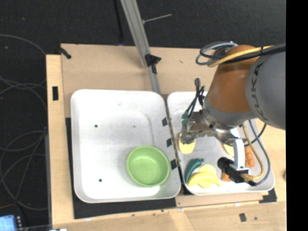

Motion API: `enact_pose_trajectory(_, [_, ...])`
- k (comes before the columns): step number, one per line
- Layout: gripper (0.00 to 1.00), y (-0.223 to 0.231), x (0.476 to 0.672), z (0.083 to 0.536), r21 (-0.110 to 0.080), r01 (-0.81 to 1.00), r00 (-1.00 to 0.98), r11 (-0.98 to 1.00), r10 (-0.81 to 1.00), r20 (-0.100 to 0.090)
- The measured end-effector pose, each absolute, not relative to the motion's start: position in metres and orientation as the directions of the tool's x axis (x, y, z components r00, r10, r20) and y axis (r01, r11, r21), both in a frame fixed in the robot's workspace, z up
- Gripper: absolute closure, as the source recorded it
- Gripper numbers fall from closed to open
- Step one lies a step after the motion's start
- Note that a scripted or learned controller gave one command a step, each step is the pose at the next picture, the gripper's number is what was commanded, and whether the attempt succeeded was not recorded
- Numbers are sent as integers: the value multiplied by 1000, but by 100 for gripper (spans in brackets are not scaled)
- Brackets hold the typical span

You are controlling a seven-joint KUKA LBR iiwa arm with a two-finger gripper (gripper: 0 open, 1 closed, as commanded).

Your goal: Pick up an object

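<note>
Yellow object (pixel 186 145) under gripper (pixel 189 134), beside divider (pixel 169 129).

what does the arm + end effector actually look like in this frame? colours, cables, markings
The arm is a bulky grey casing with a wide orange band above the wrist and dark lettering on the grey shell at its right. Black cables loop over the top of it, and thinner ones trail down beside the wrist. The end effector is a small metallic grey assembly, too cluttered to make out finer detail.
</note>
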State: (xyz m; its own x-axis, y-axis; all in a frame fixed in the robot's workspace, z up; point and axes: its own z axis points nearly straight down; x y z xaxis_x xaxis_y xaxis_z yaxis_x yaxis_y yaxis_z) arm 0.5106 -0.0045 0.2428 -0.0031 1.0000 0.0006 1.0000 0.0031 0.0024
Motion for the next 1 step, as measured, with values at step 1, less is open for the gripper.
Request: enact_pose_trajectory(1, [100,50,514,252,2,1000,-9,9,1000,2])
